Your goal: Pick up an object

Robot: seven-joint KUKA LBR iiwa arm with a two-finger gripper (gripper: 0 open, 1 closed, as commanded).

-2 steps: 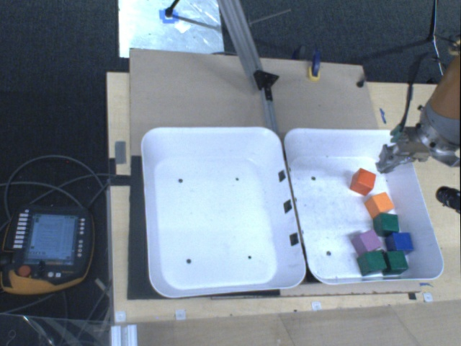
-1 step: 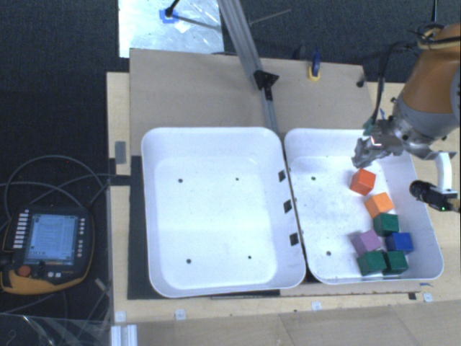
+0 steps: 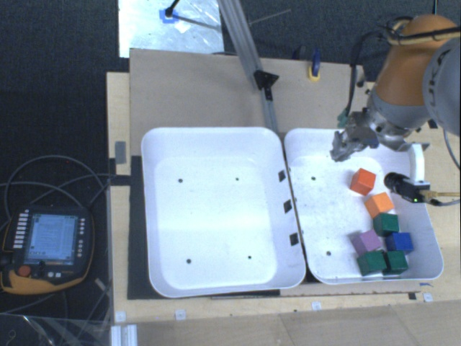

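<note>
So the gripper [image 3: 346,144] hangs over the upper part of the right bin [image 3: 317,193], and honestly I can't tell how it's set from this angle, too small and dark. There's nothing in it that I can see.

The stuff to grab is all in that same bin, bunched along the right side. The red-orange block [image 3: 363,181] sits on its own, closest to the gripper and just down-right of it, with bare bin floor around most of it. That's my pick: go straight down over it, squared to its faces, and close on two opposite sides.

The rest looks fiddlier. The orange block [image 3: 379,203] touches a green block [image 3: 387,223], and below those a purple block [image 3: 368,241], a blue block [image 3: 399,242] and another green block [image 3: 372,263] are jammed into the corner against the bin wall, so there's little room around them.

The left bin [image 3: 216,207] is beside it, and a teach pendant [image 3: 47,245] lies off the table to the left, well out of the way.
</note>
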